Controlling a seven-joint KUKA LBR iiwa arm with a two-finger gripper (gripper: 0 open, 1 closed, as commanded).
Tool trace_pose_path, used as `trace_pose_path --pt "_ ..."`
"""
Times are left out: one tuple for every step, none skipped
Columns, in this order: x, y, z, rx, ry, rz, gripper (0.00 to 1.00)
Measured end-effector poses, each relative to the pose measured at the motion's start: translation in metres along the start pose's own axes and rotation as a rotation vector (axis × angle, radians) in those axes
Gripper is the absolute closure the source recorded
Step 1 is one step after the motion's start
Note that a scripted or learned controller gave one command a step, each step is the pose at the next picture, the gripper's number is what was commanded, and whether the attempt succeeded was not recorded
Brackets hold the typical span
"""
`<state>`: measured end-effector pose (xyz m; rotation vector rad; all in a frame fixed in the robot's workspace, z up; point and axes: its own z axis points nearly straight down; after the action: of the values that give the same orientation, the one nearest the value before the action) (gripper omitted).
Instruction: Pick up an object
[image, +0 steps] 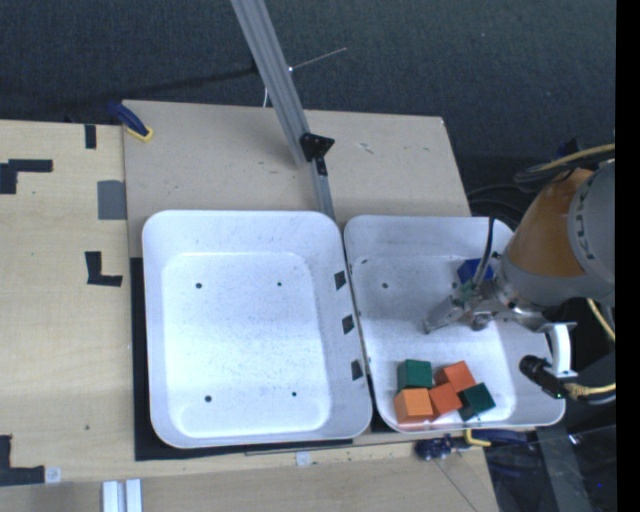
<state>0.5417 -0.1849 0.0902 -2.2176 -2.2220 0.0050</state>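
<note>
Two white bins sit side by side on the tabletop (400, 170). Small blocks (440, 390) lie in the near corner of the right bin (400, 250). The claw (455, 315) hangs low over that bin, near the blocks but not touching. I cannot tell how it is set. Next, I think, it must move over one block and go down.

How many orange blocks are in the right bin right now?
3, clustered at the near edge of the right bin: one orange block front-left, one in the middle, one behind it. Green blocks sit among them and may hide more.
</note>
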Motion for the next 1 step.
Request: trace_pose_path --pt "0.0007 0.0003 -0.0109 -0.001 0.002 -0.001 1.0"
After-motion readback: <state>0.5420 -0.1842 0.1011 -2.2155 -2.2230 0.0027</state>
